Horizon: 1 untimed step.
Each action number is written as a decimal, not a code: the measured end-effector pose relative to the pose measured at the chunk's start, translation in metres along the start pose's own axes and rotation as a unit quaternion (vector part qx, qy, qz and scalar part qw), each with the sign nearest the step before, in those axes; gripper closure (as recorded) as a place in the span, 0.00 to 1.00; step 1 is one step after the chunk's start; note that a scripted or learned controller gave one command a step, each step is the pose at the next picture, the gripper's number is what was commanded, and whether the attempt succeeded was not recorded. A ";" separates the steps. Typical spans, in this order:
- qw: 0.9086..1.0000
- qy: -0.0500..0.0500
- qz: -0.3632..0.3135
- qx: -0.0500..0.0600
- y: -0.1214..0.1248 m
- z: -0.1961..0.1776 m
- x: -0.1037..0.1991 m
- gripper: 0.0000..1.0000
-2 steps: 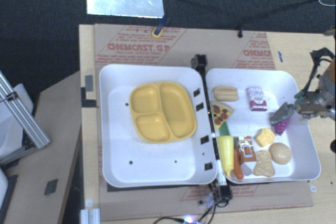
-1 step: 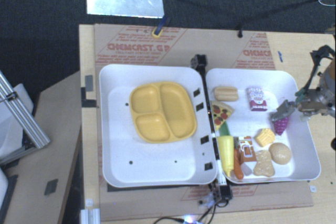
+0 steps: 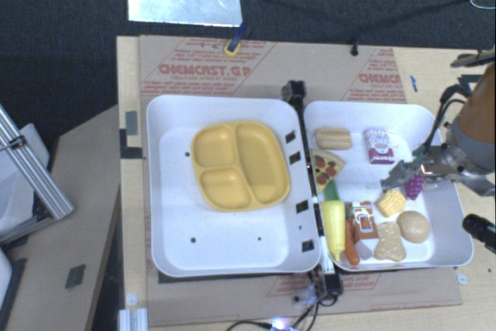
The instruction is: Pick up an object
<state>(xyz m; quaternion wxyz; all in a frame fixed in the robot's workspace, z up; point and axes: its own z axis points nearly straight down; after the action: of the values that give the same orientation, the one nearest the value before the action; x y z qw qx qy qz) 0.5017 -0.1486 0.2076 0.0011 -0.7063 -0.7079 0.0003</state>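
Note:
My gripper (image 3: 401,176) reaches in from the right over the right bin (image 3: 434,124), low above its middle. A purple toy grape bunch (image 3: 414,187) lies right beneath and beside the gripper tip, partly hidden by it. A yellow cheese wedge (image 3: 391,203) sits just below the gripper. A red and white carton (image 3: 378,145) lies a little above it. Whether anything is gripped is hidden.
The right bin also holds a bun (image 3: 333,138), a pizza slice (image 3: 327,164), a yellow corn cob (image 3: 333,221), a small box (image 3: 363,217), a round bread roll (image 3: 414,226) and a beige cookie (image 3: 390,246). A yellow divided plate (image 3: 240,165) lies in the left bin (image 3: 174,244).

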 end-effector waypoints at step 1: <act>1.000 0.000 0.001 0.000 0.001 0.049 0.010 0.00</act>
<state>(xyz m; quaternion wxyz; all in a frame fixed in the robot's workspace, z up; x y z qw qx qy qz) 0.5024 -0.1384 0.1588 0.0014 -0.7067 -0.7075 0.0004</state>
